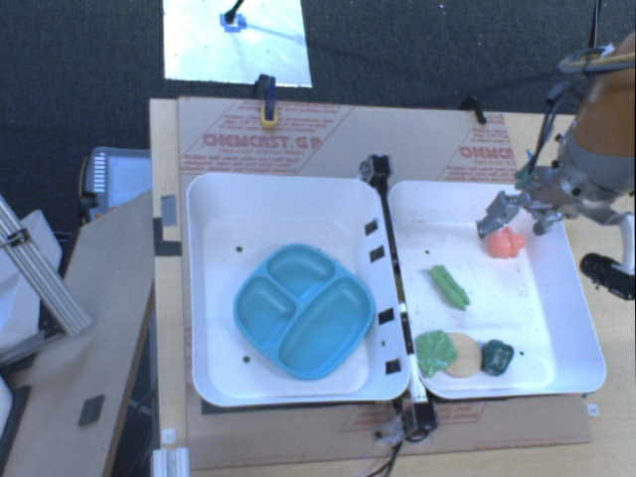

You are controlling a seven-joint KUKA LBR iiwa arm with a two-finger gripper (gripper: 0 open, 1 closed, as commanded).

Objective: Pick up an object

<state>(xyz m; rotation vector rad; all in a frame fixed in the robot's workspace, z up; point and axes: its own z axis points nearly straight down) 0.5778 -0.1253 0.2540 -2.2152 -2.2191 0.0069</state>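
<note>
bench (288,132): 2 white bins | 1 blue plate (303,309) | 5 toys | gripper (521,217) jaws spread, nothing held

— Those two white bins (288,192) look like smooth plastic, a bit glossy where the light hits.

— And the blue divided plate (303,309)? Plastic too, matt sheen, smooth.

— The counter (328,132) under them looks like printed cardboard, flat and dull.

— The end effector (519,212) is bare grey metal. The arm's orange band (606,117) looks satiny.

— The floor's dark carpet (79,48) is rough, and that pale sheet (237,28) on it shines like metal or film; I can't tell which.
</note>
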